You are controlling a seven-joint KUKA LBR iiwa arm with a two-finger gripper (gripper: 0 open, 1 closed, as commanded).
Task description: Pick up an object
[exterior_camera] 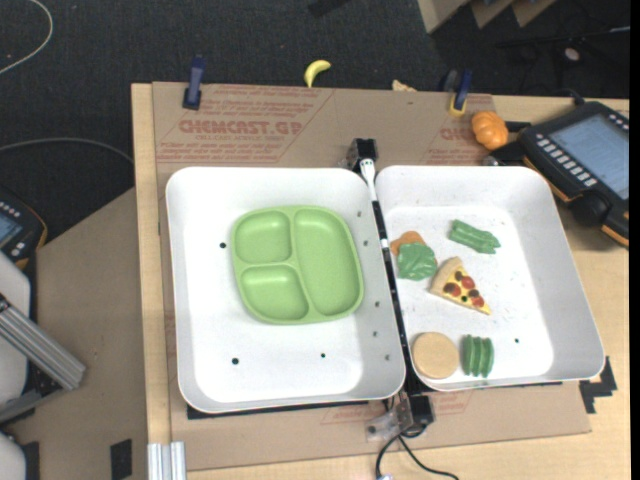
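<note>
I'd go for the yellow plastic pizza-slice toy [461, 287] lying flat mid-right bin [540, 203] — likely light, stiff, slick — pinching across its narrow sides; my gripper's state I cannot tell.

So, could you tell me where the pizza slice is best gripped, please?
Probably across the two long straight edges of the pizza slice, near its wide crust end, coming straight down. It lies flat and apart from the green piece, so there is room on both sides.

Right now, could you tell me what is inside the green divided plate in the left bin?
All three compartments of the green divided plate look bare. The bin floor beneath it is covered.
</note>
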